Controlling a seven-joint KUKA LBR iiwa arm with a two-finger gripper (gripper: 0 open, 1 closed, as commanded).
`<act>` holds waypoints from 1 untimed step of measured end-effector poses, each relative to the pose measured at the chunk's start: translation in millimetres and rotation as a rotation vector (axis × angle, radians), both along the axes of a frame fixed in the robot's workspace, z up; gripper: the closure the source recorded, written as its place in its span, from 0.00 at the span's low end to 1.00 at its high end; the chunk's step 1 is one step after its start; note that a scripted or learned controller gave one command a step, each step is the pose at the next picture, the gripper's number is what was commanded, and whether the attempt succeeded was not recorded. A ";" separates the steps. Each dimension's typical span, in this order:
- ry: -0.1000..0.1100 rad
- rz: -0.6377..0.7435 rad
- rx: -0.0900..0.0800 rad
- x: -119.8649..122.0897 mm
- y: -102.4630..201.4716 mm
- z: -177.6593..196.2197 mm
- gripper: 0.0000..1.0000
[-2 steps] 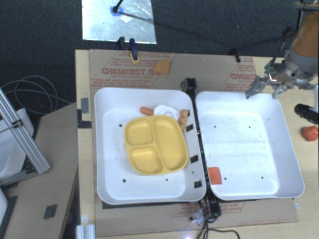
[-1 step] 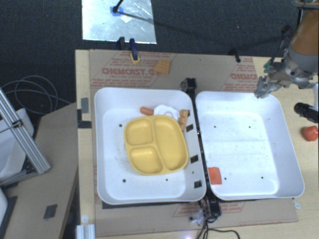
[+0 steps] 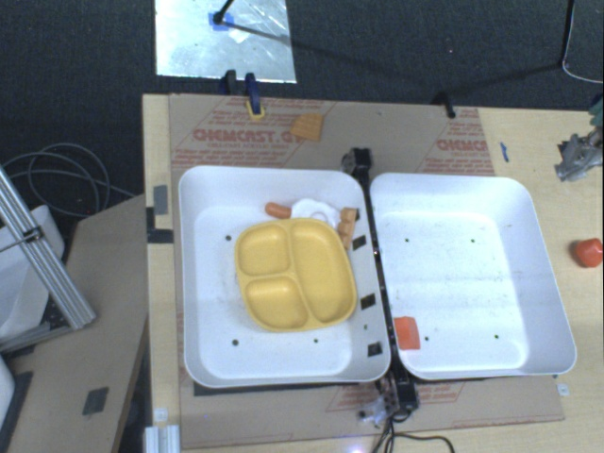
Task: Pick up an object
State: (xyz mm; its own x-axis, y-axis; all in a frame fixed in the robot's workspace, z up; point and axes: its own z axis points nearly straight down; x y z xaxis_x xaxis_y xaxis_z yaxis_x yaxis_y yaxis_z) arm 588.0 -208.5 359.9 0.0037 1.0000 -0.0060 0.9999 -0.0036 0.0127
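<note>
A yellow divided tray (image 3: 294,276) is being carried near the middle of the left bin (image 3: 203,347). At the tray's twelve o'clock, an orange sausage-shaped piece (image 3: 277,210) and a white object (image 3: 316,212) are being seen just beside its rim. At its one o'clock, a small tan piece (image 3: 347,223) is being seen close to the bin's right wall. Beyond that bin, at its twelve o'clock, a tan scrap (image 3: 307,126) is being borne by the cardboard sheet (image 3: 396,130).

In the right bin (image 3: 528,253), an orange block (image 3: 407,332) is being kept at seven o'clock, near the lower left corner. At three o'clock from this bin, a red-orange object (image 3: 587,252) is being borne by the bench (image 3: 566,130), apart from the bin's wall. At two o'clock from the bin, the gripper (image 3: 576,156) is being shown outside both bins and well apart from every object. Whether it is spread or pressed together cannot be told.
</note>
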 end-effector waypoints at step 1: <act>0.019 0.014 0.010 59.5 75.7 -214.1 1.00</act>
